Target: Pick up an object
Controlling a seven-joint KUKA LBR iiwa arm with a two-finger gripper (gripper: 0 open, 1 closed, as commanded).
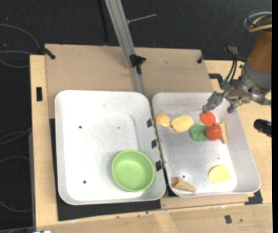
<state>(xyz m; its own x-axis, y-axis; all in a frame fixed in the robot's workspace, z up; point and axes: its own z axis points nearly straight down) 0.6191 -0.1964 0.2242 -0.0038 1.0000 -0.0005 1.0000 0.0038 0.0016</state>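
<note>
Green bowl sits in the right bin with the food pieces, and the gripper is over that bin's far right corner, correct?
Not quite. The camera view shows the green bowl in the left bin, apart from the food pieces. The gripper is over the right bin's far right corner.

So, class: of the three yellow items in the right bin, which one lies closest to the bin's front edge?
The flat yellow piece near the front right corner. The other two yellow items sit together further back, beside the green item.
</note>
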